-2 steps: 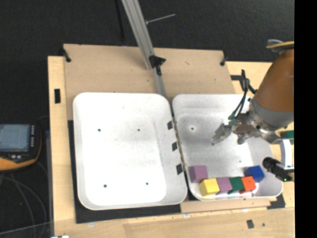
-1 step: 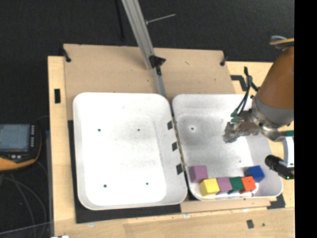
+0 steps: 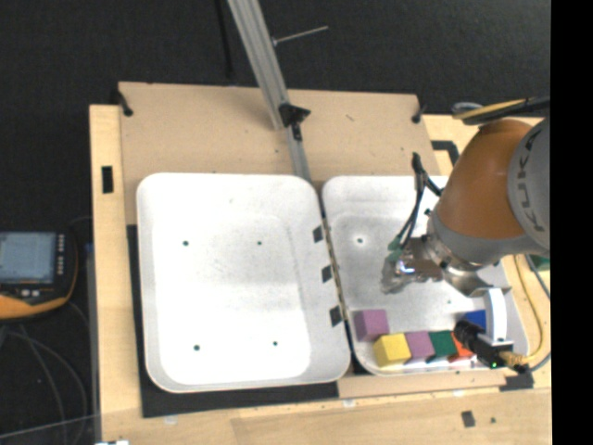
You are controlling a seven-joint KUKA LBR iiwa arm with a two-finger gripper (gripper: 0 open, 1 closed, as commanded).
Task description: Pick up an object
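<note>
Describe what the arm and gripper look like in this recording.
The arm is bulky and rounded, with a broad orange band over a grey shell that carries part of a dark printed name. Dark cables, one green, run down its side to the wrist. The gripper is a small metallic grey assembly; its fingers are too blurred to make out.

My table [image 3: 213, 128] carries two shallow white bins side by side, the left bin [image 3: 232, 281] and the right bin [image 3: 371, 216].

End effector [image 3: 400, 276] low; wrist bent
</note>
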